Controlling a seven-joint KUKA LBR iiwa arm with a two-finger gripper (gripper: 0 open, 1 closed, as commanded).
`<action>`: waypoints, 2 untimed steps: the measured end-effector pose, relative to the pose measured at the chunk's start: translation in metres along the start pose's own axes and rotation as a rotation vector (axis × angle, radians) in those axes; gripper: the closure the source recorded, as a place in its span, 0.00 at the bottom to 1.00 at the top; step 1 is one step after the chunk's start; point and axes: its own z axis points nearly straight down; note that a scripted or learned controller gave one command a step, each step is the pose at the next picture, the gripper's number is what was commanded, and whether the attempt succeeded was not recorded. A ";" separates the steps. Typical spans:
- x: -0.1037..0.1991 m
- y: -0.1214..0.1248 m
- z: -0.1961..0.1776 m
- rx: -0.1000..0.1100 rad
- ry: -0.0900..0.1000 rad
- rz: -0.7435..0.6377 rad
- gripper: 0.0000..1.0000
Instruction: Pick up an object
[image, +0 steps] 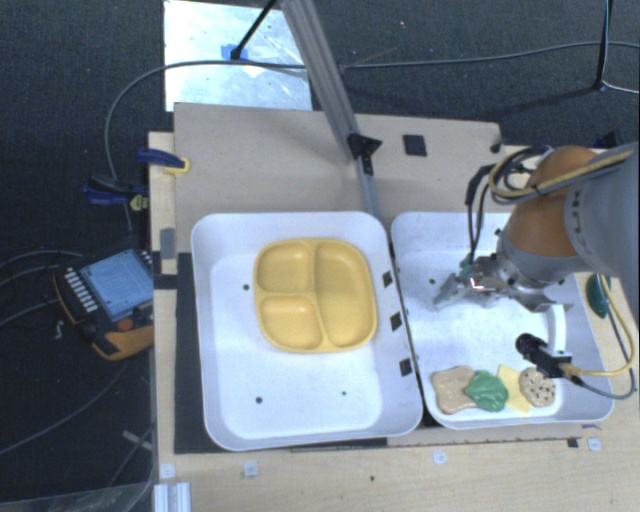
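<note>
My gripper (452, 287) hangs over the middle of the right bin (432, 238), pointing left, open with nothing between its fingers. Along that bin's front edge lie a tan bread-shaped piece (452, 389), a green lump (487, 390), a yellow wedge (512, 381) and a brown speckled cookie (538, 388), packed close together. The gripper is well behind them, apart from all of them. The grey arm with its orange band (560, 180) comes in from the right and covers part of the bin's right side.
The left bin (300, 395) holds a yellow divided plate (315, 295) near its back. A grey pole (330, 90) slants across the bench behind the bins. A blue device (110, 290) and cables lie off the bench at left.
</note>
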 end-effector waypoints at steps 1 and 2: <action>-0.002 0.002 -0.013 -0.009 -0.005 0.001 1.00; -0.005 0.005 -0.077 -0.003 -0.001 -0.004 1.00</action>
